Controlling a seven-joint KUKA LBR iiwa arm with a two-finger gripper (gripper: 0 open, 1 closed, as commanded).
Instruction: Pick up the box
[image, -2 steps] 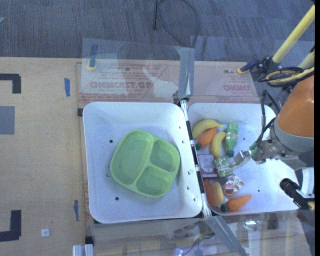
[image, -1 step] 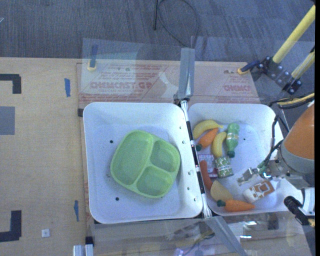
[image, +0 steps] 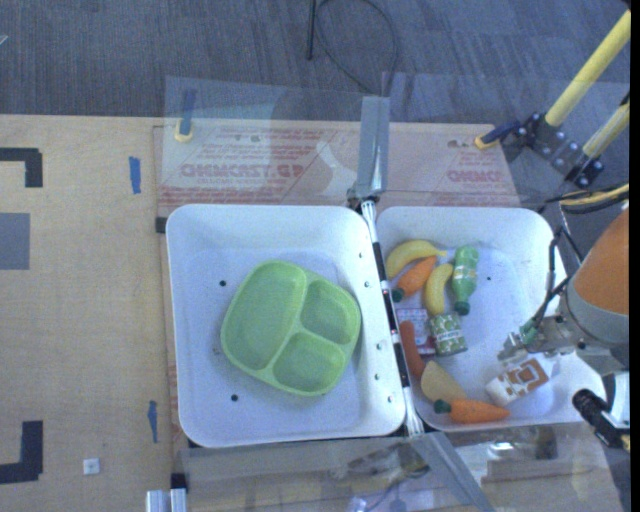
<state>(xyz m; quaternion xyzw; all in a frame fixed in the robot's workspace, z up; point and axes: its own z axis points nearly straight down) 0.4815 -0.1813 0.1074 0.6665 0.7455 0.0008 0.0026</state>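
Camera view. Two shallow white bins sit side by side on the bench. The left bin (image: 200, 250) contains one green divided plate (image: 290, 327) with three compartments, lying near the bin centre and turned at an angle to the bin walls.

The right bin (image: 500, 225) contains a group of toy food items along its left half. A yellow banana (image: 410, 253) lies at the top, with an orange carrot (image: 415, 277) just below it. A second yellow banana (image: 438, 288) stands beside a green bottle (image: 463, 275). A small green can (image: 448, 333) lies below these. A red item (image: 411, 350) lies along the bin's left wall. A yellow wedge (image: 440, 382) and a second carrot (image: 477, 409) lie near the bottom edge.

The box (image: 521, 380), white with orange-brown markings, lies tilted in the lower right part of the right bin, just right of the second carrot.

The arm enters from the right, its orange band (image: 610, 270) above the wrist. The gripper (image: 535, 340) sits directly above the box, near its upper edge. The finger opening cannot be determined, and contact between gripper and box cannot be confirmed.
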